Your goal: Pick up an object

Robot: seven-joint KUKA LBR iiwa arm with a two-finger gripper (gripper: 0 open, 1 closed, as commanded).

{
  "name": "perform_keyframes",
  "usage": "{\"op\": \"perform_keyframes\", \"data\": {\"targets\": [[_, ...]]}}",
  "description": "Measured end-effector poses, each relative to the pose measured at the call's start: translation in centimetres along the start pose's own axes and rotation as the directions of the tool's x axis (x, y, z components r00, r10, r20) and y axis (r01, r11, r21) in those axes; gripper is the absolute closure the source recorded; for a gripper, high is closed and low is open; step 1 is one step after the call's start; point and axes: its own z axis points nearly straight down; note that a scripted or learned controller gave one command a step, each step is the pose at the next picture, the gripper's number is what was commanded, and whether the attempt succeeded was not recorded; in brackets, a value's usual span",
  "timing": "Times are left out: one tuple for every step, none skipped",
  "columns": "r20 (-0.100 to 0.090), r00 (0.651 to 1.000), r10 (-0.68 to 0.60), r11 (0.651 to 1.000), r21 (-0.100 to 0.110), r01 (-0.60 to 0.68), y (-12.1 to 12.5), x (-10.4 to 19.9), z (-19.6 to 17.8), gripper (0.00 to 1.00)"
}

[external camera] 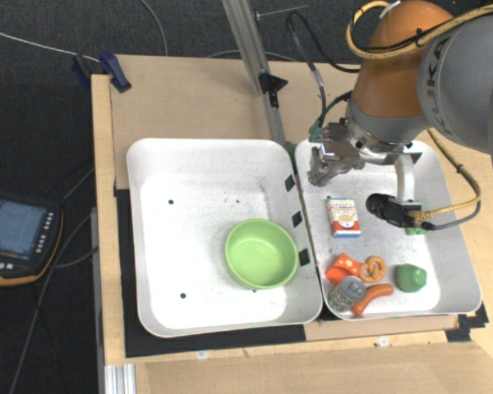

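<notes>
Seemingly the jaws [324,171] hang above the right bin [456,257]

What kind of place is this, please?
Probably a robotics lab bench for grasping trials: an industrial arm with a gripper works over two white bins, toy food such as a small box lies inside, and a control pendant sits nearby.

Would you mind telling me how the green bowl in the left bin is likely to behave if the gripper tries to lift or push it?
The green bowl looks like thin plastic, so probably light and stiff. It sits upright on its base in the left bin, so a push would likely slide it rather than roll it. Its smooth rounded wall may slip from the gripper; pinching the rim seems safer.
</notes>
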Motion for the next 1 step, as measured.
{"op": "perform_keyframes", "data": {"targets": [[0.0,1.0,0.0,1.0,0.002,0.0,-3.01,4.98,-0.69,1.0]]}}
